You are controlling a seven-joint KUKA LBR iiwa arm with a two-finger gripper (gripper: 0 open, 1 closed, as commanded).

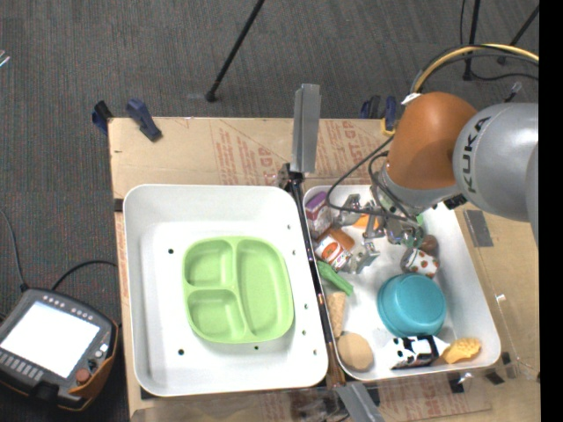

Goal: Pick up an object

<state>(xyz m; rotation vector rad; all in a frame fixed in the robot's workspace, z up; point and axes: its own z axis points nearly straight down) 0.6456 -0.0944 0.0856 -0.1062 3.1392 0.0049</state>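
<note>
My gripper hangs low over the upper middle of the right bin, under the arm's orange band. It sits just right of an orange-and-white packet and above a teal bowl; I cannot tell whether it touches the packet. A green strip and a cone lie along the bin's left wall. A tan round lump rests at the front. A purple item sits in the back left corner, partly hidden by cables.
The left bin holds a green divided plate. A black-and-white toy and an orange piece lie at the right bin's front. A brown-and-white item sits right of the gripper. A grey post stands behind the bins.
</note>
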